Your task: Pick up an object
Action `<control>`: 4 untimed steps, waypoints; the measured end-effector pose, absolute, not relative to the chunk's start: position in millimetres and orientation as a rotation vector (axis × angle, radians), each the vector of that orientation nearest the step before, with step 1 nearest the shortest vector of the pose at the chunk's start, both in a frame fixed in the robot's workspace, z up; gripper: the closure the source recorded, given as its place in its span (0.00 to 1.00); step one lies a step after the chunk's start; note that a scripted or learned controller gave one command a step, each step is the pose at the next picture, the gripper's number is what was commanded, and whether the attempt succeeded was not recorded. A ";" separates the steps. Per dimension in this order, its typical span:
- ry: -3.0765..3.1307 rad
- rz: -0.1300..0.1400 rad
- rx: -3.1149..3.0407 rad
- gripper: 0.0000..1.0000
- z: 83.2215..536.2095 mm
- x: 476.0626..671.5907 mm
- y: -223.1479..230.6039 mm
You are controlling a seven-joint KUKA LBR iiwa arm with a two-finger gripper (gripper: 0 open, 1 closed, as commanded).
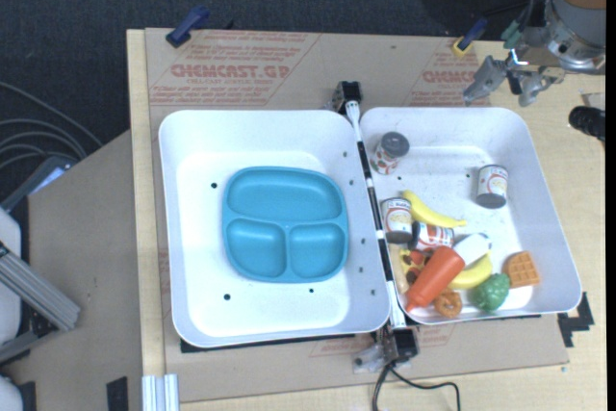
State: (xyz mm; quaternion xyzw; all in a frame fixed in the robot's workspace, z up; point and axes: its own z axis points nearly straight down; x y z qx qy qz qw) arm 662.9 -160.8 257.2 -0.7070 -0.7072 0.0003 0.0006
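Objs piled in right bin (539,170), front corner: carrot (434,274), bananas (430,209), green veg (491,292), waffle (521,269), cans (492,186). All well below my gripper (507,77), which hangs over the bin's far rim, touching nothing. Toys look like smooth plastic; cans cylindrical. Left bin (192,207) has a blue 3-compartment plate (285,223). Fingers spread, nothing between them.

Right bin (539,170): open floor in the far half, two cans (491,186) apart.
Near corner: toys (445,263) packed tight.
Left bin (192,207): blue tray (285,223) fills the middle.
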 end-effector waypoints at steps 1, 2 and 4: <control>-2.221 0.001 -2.219 0.00 102.5 666.1 -106.2; -2.219 0.001 -2.221 0.00 84.1 575.7 -108.5; -2.221 0.000 -2.221 1.00 184.5 523.0 -76.8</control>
